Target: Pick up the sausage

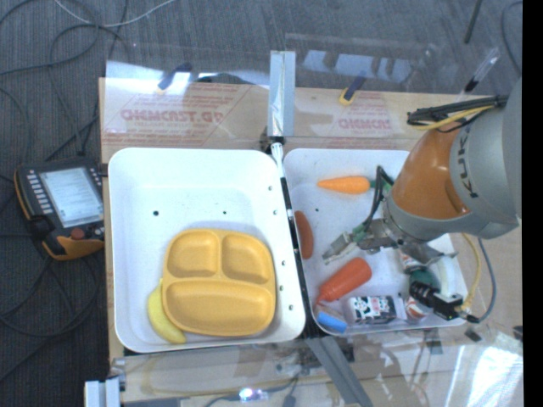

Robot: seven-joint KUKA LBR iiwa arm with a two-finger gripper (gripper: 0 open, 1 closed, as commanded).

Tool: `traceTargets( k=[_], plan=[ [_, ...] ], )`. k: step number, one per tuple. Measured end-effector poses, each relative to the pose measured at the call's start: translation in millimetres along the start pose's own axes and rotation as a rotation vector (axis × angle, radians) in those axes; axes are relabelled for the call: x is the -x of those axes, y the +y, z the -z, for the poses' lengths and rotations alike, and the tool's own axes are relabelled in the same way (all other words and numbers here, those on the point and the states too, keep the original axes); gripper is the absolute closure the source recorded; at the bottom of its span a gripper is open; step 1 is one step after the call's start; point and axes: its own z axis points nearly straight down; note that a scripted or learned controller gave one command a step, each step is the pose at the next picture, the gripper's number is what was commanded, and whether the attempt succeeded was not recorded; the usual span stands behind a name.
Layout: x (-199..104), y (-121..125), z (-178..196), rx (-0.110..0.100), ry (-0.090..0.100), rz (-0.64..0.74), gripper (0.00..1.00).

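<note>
The end effector (pixel 352 242) hangs low over the middle of the right bin (pixel 356 154). It is a tangle of grey metal seen from above, and I cannot tell whether it is released or clenched. I see nothing caught in it. The arm (pixel 437 185), grey with an orange band, comes in from the right and hides most of that bin's right half.

Nearest the camera, along the right bin's front wall, a small blue object (pixel 333 321) lies beside a black-and-white carton (pixel 372 309). Its print is too small to read. Right of the carton, more small items are half covered by the robot, and I cannot name them.

Just behind them lies a red-orange vegetable (pixel 344 280), tilted, directly below the end effector.

The sausage (pixel 304 234) is reddish brown. It lies lengthwise against the right bin's left wall, left of the end effector and apart from it.

Further back, an orange carrot (pixel 344 185) lies crosswise near the far wall.

In the left bin (pixel 195 172), a yellow divided plate (pixel 221 280) sits towards the front. A banana (pixel 164 315) curves out from under the plate's front left corner, with part of it hidden.

On the floor to the left is a handheld control pendant (pixel 59 200). Its screen is washed out.

Beyond the bins, an upright metal post (pixel 282 91) stands at the seam between them. On either side of it lies a clear sheet (pixel 174 115) with faint red lettering that I cannot read.
</note>
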Motion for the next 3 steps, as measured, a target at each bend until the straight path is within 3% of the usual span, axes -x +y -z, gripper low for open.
traceTargets(
  k=[1,2,3],
  plan=[
    [5.9,-36.2,-8.8,-0.002,-0.001,0.011,0.00],
    [5.1,-34.7,0.6,0.001,0.001,0.011,1.00],
    [5.1,-34.8,0.6,0.000,0.001,0.011,0.00]
  ],
)
